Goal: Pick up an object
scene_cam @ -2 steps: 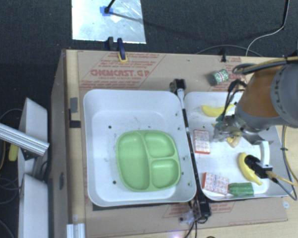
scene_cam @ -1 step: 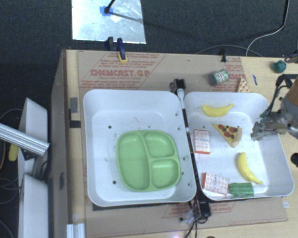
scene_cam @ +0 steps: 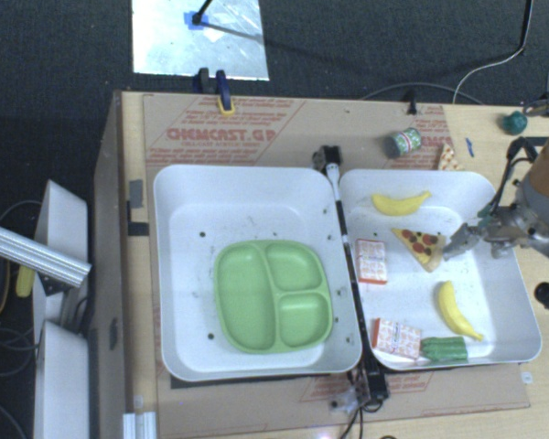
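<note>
The right bin [scene_cam: 503,282] holds several toy foods: a pizza slice [scene_cam: 421,244], a yellow banana [scene_cam: 401,203] at the back, a second banana [scene_cam: 457,311] toward the front, a red-and-white box [scene_cam: 371,261] by the divider, another printed box [scene_cam: 396,337] and a green piece [scene_cam: 444,347] at the front. My gripper [scene_cam: 459,240] reaches in from the right, low over the bin, with its tip just right of the pizza slice and close to its crust. Nothing is seen held in it.
The left bin [scene_cam: 192,208] bears a green divided plate [scene_cam: 274,295]. Behind the right bin, on the bench, lie a small can [scene_cam: 405,141], a cracker-like piece [scene_cam: 446,156] and a teal ball [scene_cam: 515,122]. Cables run along the back right.
</note>
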`<state>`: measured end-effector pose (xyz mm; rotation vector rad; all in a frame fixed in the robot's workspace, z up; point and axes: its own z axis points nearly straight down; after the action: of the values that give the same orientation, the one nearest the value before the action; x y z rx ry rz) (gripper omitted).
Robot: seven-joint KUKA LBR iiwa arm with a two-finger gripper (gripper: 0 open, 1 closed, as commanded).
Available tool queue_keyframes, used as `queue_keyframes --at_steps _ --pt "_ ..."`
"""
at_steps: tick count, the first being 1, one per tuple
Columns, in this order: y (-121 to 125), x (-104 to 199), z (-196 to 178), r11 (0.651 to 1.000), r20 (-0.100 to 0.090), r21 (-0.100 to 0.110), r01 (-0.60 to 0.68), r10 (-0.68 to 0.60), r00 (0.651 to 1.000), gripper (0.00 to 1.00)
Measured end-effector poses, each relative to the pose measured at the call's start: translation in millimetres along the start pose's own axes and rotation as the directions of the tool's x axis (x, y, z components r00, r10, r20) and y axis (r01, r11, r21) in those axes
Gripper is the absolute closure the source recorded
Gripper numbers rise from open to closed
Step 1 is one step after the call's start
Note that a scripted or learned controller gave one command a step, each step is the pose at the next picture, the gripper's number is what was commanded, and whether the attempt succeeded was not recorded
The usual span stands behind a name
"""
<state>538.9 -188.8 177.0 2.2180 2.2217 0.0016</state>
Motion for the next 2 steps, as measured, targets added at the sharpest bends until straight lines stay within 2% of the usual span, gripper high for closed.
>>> queue_keyframes --at_steps 1,2 --pt "-24.8 6.2 92.5 1.0 0.0 0.001 0.0 0.0 1.0 0.0" --pt "-23.8 6.0 82.0 1.0 0.0 -0.002 0.0 0.0 1.0 1.0"
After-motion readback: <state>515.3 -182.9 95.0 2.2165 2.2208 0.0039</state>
